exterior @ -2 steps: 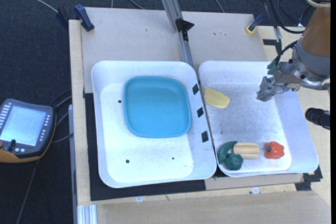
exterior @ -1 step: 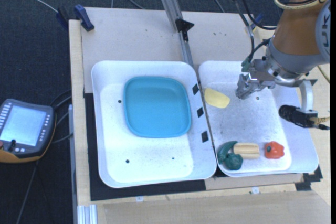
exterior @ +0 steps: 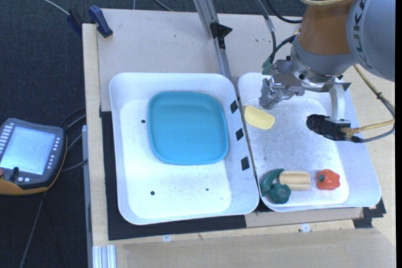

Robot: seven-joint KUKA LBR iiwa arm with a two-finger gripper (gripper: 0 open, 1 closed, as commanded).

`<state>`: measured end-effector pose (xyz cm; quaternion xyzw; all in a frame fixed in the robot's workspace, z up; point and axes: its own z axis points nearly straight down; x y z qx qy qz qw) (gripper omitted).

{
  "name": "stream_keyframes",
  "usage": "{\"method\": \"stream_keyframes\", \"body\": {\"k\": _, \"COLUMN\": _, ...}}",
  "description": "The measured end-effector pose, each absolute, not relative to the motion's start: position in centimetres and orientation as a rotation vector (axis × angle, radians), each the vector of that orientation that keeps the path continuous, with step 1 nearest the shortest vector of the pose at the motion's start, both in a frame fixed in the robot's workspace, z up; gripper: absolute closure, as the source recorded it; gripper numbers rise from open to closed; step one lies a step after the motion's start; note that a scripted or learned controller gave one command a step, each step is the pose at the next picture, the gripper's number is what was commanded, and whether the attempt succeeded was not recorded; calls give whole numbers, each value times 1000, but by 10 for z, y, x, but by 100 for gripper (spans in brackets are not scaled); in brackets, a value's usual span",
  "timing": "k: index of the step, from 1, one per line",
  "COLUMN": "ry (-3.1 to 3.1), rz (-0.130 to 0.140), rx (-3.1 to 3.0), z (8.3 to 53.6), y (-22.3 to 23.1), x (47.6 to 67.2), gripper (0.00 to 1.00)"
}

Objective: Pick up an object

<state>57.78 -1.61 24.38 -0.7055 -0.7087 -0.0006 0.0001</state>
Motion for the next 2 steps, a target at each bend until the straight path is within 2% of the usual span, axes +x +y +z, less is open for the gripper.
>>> {"method": "stream_keyframes", "body": {"k": 1, "ry": -2226, "rz": -1, "rx": -2216, "z": 232, "y": 37, "x": 585, "gripper": 100}}
{"method": "stream_keyframes", "body": {"k": 2, "ry": -2226, "rz": -2, "rx": -2217, "z": 231, "y": 85, "x": 607, "gripper": 100}}
